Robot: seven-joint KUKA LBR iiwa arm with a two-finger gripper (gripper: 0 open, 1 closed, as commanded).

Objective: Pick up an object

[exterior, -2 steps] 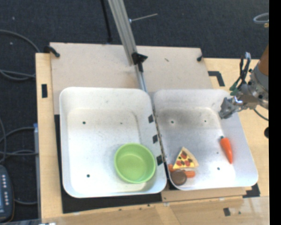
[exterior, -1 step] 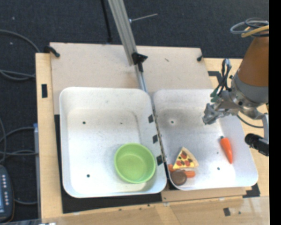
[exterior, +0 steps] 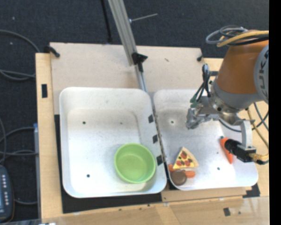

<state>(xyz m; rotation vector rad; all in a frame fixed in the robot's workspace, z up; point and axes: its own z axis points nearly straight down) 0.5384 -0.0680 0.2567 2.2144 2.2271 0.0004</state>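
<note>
Hanging over the upper middle of the right bin [exterior: 175,102], the end effector [exterior: 193,120] points down at bare white floor, with nothing visibly held. Whether it is open or closed I cannot tell from this slanted view.

The nearest candidate for the pick is the pizza slice [exterior: 184,159]. It lies flat in the same bin, toward the near edge and slightly left of the end effector in the view, with clear floor between the two. Its long axis runs from the crust at the near side to a tip aimed roughly back toward the end effector, so a grasp across the slice's width looks like the likelier fit.

A brown round piece [exterior: 179,177] sits just beside the crust, close enough to get in the way of a low approach. An orange carrot-like piece [exterior: 224,143] lies nearer the bin's right side. A green bowl [exterior: 135,162] rests in the left bin [exterior: 93,121], across the divide and well apart.

The arm [exterior: 239,74] reaches in from the right above the surface [exterior: 93,64], its orange band high and its wrist bent downward.
</note>
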